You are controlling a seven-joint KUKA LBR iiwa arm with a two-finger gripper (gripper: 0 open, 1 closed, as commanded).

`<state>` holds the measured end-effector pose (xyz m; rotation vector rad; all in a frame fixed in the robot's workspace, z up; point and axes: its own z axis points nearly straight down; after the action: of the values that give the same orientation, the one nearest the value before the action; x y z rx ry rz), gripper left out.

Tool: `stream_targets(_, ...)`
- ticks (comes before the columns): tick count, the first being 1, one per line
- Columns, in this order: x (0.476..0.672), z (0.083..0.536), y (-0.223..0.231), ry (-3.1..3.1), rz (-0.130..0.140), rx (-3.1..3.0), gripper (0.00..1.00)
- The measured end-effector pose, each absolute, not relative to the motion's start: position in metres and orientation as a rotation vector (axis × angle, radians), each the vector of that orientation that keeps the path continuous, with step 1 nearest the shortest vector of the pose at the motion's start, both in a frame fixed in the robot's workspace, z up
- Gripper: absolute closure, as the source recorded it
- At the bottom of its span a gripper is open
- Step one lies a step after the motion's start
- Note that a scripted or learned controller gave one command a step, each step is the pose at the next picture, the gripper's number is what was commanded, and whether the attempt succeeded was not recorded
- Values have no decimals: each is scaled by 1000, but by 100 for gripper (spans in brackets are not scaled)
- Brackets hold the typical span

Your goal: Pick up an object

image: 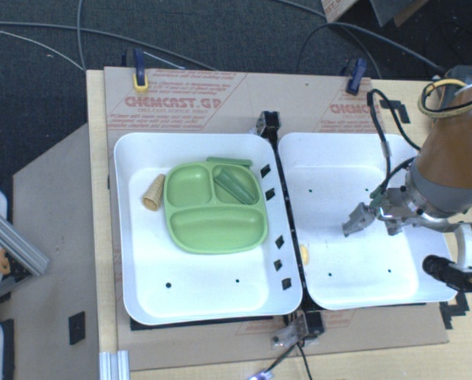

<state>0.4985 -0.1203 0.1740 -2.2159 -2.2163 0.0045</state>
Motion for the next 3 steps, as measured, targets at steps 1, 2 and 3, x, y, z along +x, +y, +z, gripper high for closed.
stream_targets(1,506,125,-124,-2216,4,-2217,0)
stream_targets(2,505,83,-124,-2216,3,-2219,0)
stream_targets(3,507,96,-124,-2219,-2,-2222,100)
